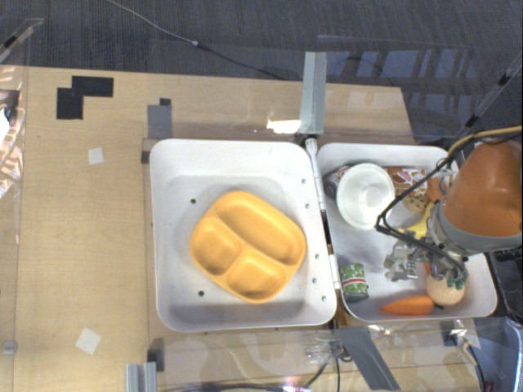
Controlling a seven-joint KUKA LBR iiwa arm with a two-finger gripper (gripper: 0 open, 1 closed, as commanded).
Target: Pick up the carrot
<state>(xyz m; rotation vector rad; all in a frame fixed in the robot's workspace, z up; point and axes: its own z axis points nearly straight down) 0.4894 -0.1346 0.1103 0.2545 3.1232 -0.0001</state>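
The carrot (407, 305) is a short orange stick lying flat along the near wall of the right bin (359, 307). My gripper (406, 263) hangs over the middle of that bin, a little above and behind the carrot and not touching it. The arm's orange band and grey wrist cover the bin's right part.
In the right bin stand a white cup (365, 193) at the back, a small green-labelled can (354, 282) at the near left, and a beige round item (445, 287) beside the carrot. The left bin (176, 178) holds a yellow sectioned plate (247, 244).
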